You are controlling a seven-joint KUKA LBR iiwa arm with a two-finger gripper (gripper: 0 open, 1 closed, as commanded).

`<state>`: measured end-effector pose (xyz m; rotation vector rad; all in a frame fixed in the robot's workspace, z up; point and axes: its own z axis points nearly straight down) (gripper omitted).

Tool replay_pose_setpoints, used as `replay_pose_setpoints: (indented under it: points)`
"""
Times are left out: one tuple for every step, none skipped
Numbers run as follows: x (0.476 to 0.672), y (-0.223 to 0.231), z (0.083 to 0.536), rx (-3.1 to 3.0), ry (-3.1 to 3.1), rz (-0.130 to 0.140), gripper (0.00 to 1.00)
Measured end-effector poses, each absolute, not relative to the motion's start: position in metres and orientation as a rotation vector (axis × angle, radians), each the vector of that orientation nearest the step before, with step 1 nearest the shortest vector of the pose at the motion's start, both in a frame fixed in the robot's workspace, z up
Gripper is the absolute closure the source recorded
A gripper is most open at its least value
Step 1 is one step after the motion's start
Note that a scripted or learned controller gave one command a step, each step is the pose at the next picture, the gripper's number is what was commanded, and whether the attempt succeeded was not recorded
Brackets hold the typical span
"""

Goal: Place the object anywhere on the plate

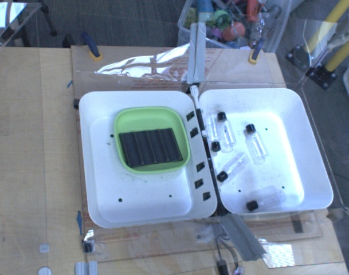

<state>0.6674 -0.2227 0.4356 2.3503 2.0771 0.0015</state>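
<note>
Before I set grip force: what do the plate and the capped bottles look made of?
The green plate looks like matte plastic: uniform color, soft rounded rim. The bottles look like clear plastic or glass, since the bin shows through them; which one is unclear. Their caps look like black plastic.

No readable text, label, brand, number or sign on bins, plate, vials or surface

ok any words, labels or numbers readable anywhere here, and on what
None can be read.
Clear vials in the right bin: no label legible.
Green plate and the dark ridged block on it: no markings.
Box of toys behind the bins: too blurred to tell.
</note>
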Motion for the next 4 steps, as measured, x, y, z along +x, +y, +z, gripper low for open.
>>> replay_pose_setpoints:
  points:
    - [0.6669, -0.2195, 0.4354, 2.476, 1.929, 0.001, 0.00]
    - [0.6667, -0.2180, 0.4352, 2.579, 1.791, 0.000, 0.00]
    - [0.6666, -0.2175, 0.4352, 2.667, 1.658, 0.002, 0.00]
    - [0.6667, -0.2152, 0.4352, 2.783, 1.455, 0.002, 0.00]
